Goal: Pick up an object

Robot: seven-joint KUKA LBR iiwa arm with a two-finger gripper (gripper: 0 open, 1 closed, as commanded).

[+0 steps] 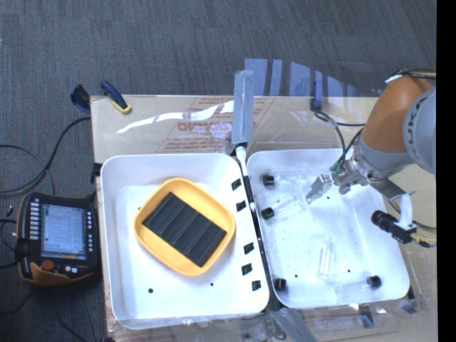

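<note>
Gripper (318, 188) sits in the upper middle of the right bin (399, 262), reaching in from the right edge of the frame; can't tell how its jaws stand, too small and blurred. Nothing visibly held. Just below-left of it lies a clear tube with a black cap (281, 209). Another clear capped tube (274, 180) lies upper left in the same bin, more clear pieces (326, 256) near the bottom. Left bin (114, 276) holds a yellow tray (185, 224) with a dark ribbed slab (184, 228) on it, centre. Teach pendant (57, 238) on the floor, far left of frame.
</note>
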